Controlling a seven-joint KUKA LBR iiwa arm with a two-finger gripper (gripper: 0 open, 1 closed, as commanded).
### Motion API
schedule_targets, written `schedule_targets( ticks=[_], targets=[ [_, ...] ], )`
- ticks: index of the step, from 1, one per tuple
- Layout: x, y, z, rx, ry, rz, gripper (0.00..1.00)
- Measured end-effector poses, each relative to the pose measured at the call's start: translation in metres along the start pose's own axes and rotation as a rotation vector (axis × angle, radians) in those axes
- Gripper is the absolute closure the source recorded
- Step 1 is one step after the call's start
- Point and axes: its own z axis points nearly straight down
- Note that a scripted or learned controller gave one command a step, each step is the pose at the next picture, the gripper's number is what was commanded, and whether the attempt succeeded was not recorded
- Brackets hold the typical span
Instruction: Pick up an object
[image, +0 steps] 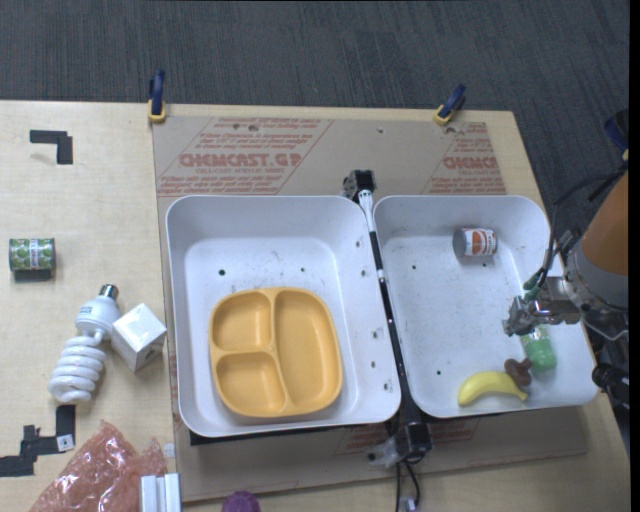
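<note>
In the right bin (440, 300) lie a small can (476, 243) with a red label near the far wall, a yellow banana (492, 388) at the near wall, a green object (540, 353) by the right wall and a small brown piece (518, 372) touching the banana's end. My gripper (526, 316) reaches in from the right and hangs low over the right side of that bin, just above the green object. The view is too small to tell whether anything is in its grasp.
A yellow divided plate (275, 352) lies in the left bin (190, 300). On the bench to the left are a spiral light bulb (82, 350), a white cube (139, 335), a green can (32, 256) and a pink bag (95, 470).
</note>
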Motion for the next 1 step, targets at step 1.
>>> schedule_targets(
  ticks=[1],
  targets=[
    [0.0003, 0.0716, 0.0893, 0.0, 0.0, 0.0, 0.0]
  ],
)
